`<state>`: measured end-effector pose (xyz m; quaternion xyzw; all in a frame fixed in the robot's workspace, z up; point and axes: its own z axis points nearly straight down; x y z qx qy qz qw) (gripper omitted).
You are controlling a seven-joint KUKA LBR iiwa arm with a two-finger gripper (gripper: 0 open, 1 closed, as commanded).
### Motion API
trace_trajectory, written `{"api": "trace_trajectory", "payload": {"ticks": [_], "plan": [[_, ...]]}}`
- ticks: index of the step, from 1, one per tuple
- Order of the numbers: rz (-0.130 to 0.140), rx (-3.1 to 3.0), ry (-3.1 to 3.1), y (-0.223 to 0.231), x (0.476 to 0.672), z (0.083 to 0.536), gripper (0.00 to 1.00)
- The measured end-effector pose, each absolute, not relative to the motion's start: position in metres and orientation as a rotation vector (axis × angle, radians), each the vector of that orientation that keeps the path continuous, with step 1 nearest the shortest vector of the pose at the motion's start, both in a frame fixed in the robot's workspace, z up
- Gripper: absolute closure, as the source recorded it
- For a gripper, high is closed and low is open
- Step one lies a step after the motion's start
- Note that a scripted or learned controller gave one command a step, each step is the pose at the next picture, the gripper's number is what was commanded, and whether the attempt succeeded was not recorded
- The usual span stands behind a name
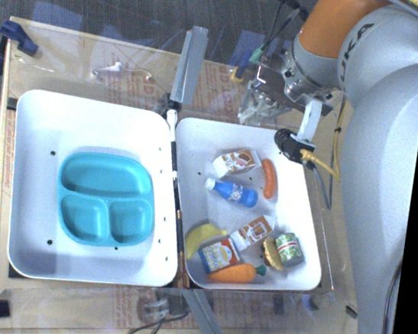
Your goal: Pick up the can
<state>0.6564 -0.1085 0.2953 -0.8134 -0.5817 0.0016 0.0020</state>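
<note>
The can [288,249], short with a green label and a silver top, stands in the right bin [307,207] near its front right corner. It touches a brown-yellow item [271,255] on its left. My gripper [258,109] hangs over the far rim of the right bin, well behind the can and to its left. Its pale fingers point down, stand slightly apart, and hold nothing.
The right bin also holds two small cartons [237,161] [254,230], a red sausage [270,177], a blue bottle [232,193], a yellow fruit [203,239], a blue-fronted carton [218,255] and a carrot [236,273]. A blue divided tray [104,198] lies in the left bin [38,123].
</note>
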Motion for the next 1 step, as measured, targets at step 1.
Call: {"api": "trace_trajectory", "payload": {"ticks": [1], "plan": [[0.005, -2.551, -1.826, -0.1080, 0.6565, 0.2952, 0.00]]}}
